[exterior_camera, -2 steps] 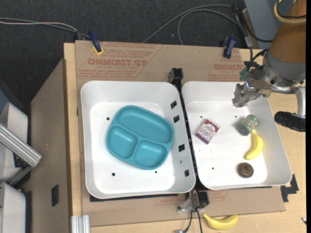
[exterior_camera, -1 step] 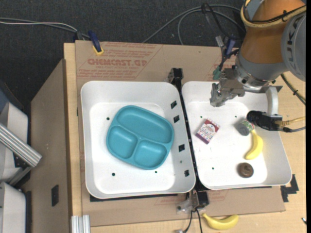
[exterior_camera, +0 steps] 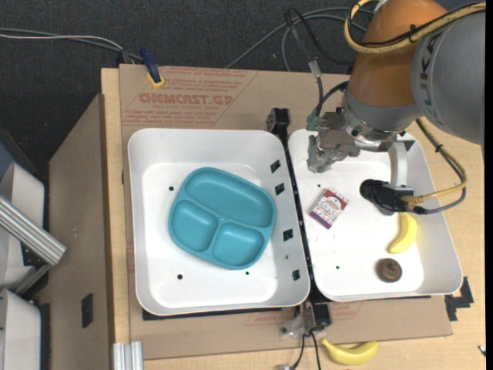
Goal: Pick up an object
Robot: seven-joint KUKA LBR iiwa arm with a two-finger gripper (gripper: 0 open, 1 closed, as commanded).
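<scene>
Gripper (exterior_camera: pixel 322 157) noted low over the right bin (exterior_camera: pixel 347 260), near its far-left corner. Whether it is released or clenched cannot be told from this slant. Nothing is seen held.

3 candidates are logged in the right bin:
- small packet (exterior_camera: pixel 329 207), flat by the left edge, just nearer than the gripper and apart from it
- banana (exterior_camera: pixel 402 234), toward the right edge
- brown round piece (exterior_camera: pixel 389 269), by the near-right corner

Risks, as judged:
- The gripper is offset from the packet toward the far edge, so bare floor is likely to be met on a straight drop.
- The packet is thin and flat, so it may be slid against the left wall rather than pinched.
- The left and far rims are close, so a rim could be clipped if the approach is shifted.
- The banana is curved and may be squeezed out of a pinch.

Surface: 2 shallow, smooth white bins are set side by side on a printed cardboard sheet (exterior_camera: pixel 192 91). A teal divided plate (exterior_camera: pixel 222 216) is carried in the left bin (exterior_camera: pixel 154 268). A 2nd banana (exterior_camera: pixel 350 351) lies off the bins at the bench's near edge. Dark carpet (exterior_camera: pixel 77 6) is seen beyond.
</scene>
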